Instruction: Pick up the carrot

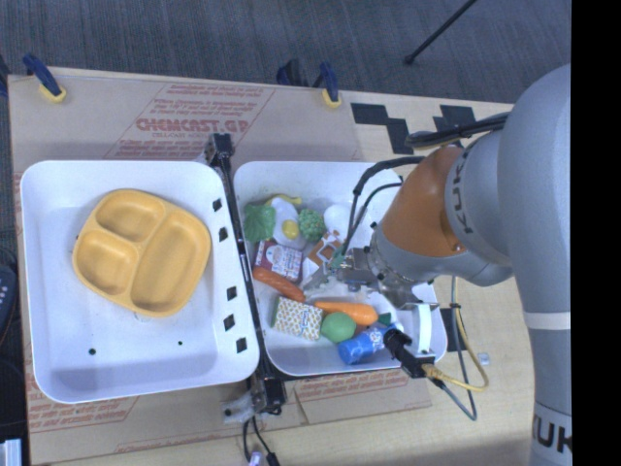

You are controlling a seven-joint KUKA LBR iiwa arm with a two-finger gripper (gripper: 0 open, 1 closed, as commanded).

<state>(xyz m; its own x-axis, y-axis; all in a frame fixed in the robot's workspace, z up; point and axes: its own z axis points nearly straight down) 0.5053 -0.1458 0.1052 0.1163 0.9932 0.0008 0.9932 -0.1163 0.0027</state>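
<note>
Two white bins are sitting side by side on the tabletop; the carrot (347,311) is lying in the right bin (291,173), near its front edge, between a patterned block (298,318) and a green ball (338,328). The tool (335,272) is hovering just above and behind the carrot, apart from it; whether it is clenched or released, I cannot tell.

Glossy plastic carrot (347,311), matt bins (58,377)
</note>
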